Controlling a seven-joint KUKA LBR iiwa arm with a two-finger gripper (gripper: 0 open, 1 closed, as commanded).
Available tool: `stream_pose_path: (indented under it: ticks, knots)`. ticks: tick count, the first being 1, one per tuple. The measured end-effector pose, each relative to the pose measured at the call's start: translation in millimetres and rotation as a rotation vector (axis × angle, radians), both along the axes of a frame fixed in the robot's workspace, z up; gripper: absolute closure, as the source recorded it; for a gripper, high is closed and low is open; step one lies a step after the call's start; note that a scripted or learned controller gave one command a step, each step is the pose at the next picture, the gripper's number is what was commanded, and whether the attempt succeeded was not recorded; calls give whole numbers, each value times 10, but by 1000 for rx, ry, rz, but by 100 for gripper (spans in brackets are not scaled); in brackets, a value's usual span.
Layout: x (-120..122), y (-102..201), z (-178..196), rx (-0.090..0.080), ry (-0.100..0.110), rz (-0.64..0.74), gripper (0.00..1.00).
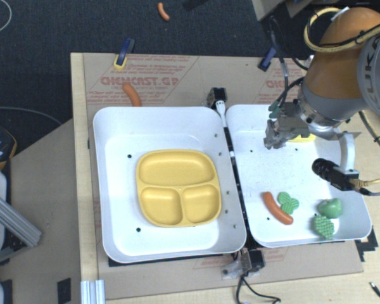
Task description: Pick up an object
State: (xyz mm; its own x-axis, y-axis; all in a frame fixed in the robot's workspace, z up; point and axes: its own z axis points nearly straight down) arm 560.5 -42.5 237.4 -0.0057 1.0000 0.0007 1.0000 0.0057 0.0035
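An orange toy sausage (277,208) is seen lying aslant near the front of the right bin (253,170), touching a green toy (288,202), while the grey arm (342,62) is bent down over the bin's back part, its pincer (280,137) lowered there, its state untellable.

Robotics lab: bench (177,75), clamped bins (114,170)

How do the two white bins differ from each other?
The left bin holds one big yellow divided plate; the right bin holds small toy foods: a hot dog and green pieces. The gripper hangs over the right bin, not the left bin. Both are shallow, white, and sit side by side.
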Motion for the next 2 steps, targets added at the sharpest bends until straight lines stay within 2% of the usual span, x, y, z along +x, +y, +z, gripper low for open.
stream_pose_path:
  ticks: [1,2]
  knots:
    - [280,543,-22,1,0,1,100]
    - [343,1108,-183,1,3,0,100]
